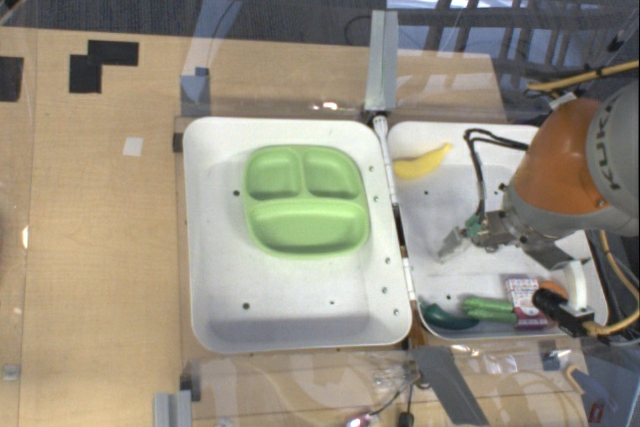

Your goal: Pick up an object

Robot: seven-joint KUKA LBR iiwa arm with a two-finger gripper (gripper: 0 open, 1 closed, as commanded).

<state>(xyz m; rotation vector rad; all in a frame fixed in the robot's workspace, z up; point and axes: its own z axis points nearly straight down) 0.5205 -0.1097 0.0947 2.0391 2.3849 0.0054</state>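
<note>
Gripper [455,242] hangs over bare floor of the right bin [440,200], finger state indeterminate, nothing visibly held; banana [421,161] lies beyond it, green utensil [462,313] nearer the camera, so closing here likely grabs nothing.

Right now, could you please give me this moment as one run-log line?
end effector: over right bin, nothing held | banana: at far edge | green plate: in left bin
</note>
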